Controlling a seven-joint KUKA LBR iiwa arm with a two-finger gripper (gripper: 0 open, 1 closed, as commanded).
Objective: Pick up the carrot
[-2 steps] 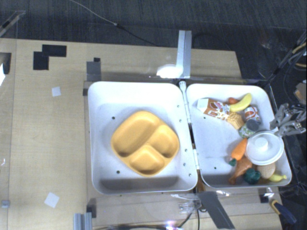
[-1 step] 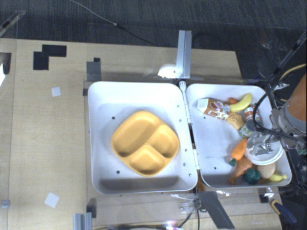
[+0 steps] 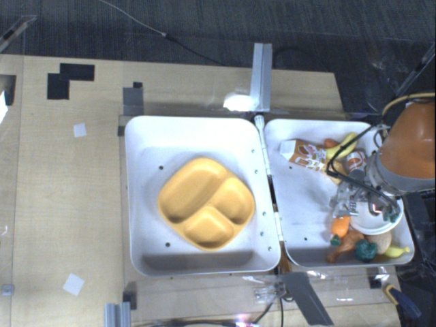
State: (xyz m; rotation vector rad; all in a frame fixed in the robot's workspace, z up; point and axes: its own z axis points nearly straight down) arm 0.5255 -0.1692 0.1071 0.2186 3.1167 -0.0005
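The carrot [image 3: 340, 226] is tucked in the right bin's [image 3: 300, 216] near corner, so the gripper [image 3: 349, 206] is parked right over it. Whether it's clamped on anything can't be told.

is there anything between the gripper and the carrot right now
Nothing visible. The gripper hangs right above the carrot in the right bin, with only small toys beside the carrot, not over it.
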